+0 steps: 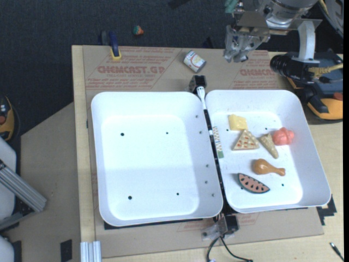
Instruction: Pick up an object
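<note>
Gripper [238, 52] above bench, arm cropped at top.

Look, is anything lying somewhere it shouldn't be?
Yes. A small wrapped block lies tilted on the bench behind the bins, and a tiny colourful bit sits on the dark floor, while the toy foods are in the right bin.

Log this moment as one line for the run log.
hand: raised behind bins, holding nothing | right bin: cheese, pizza slice, ice cream cone, drumstick, watermelon slice | pick: not started
</note>
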Tool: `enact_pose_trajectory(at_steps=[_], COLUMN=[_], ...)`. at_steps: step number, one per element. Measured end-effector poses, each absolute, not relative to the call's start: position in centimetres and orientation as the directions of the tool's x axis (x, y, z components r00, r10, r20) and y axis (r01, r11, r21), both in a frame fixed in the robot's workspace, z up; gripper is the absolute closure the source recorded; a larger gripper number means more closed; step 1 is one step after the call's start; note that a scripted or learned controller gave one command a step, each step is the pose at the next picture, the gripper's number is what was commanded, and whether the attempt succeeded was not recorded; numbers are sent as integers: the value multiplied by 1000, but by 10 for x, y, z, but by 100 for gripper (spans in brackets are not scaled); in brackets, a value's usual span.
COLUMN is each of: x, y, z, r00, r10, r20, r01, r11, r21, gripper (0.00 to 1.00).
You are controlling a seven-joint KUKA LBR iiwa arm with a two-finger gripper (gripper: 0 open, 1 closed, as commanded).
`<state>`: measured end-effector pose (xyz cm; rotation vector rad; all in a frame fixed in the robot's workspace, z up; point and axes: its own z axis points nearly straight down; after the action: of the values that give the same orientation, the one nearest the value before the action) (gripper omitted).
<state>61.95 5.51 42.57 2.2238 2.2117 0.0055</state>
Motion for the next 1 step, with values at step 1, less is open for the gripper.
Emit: enact_pose_trajectory(at_steps=[1], x=[559], y=[52], z=[304], r00=[2], r10=[1000], r20=[-1], r01=[1000], r11=[-2], r21=[-17], gripper=[100])
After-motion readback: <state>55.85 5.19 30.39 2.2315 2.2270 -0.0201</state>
